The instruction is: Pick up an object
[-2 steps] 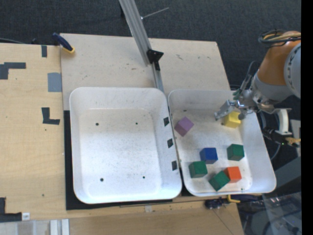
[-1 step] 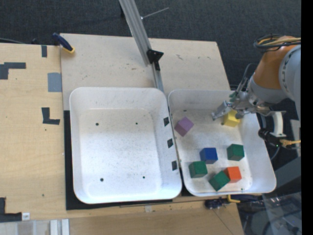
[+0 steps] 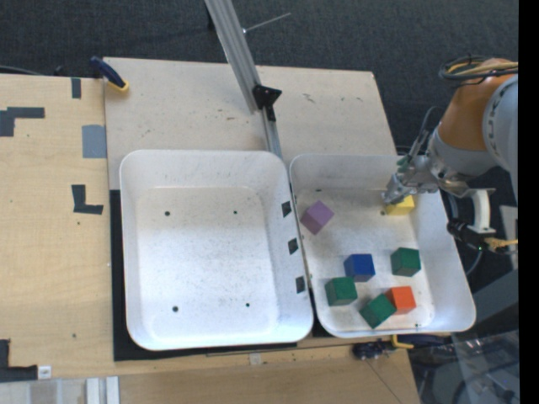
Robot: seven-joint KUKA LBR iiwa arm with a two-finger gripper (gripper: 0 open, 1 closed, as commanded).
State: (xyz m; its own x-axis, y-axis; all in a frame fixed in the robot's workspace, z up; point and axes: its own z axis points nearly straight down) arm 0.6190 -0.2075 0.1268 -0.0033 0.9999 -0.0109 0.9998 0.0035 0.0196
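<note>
My gripper (image 3: 397, 190) hangs low over the upper right part of the right bin (image 3: 354, 171), reaching in from the right. A yellow block (image 3: 402, 207) lies directly under its tip, partly hidden by it; I cannot tell whether they touch. Further blocks lie in the same bin: a purple one (image 3: 317, 216) to the left, a blue one (image 3: 360, 265), a green one (image 3: 406, 261), another green one (image 3: 341, 290), and a third green one (image 3: 378, 310) beside an orange one (image 3: 403, 297).
The left bin (image 3: 202, 251) sits beside the right one, their rims meeting at the middle. A slanted metal pole (image 3: 240, 49) rises behind the bins. A small blue and yellow clamp (image 3: 109, 72) lies at the bench's far left corner.
</note>
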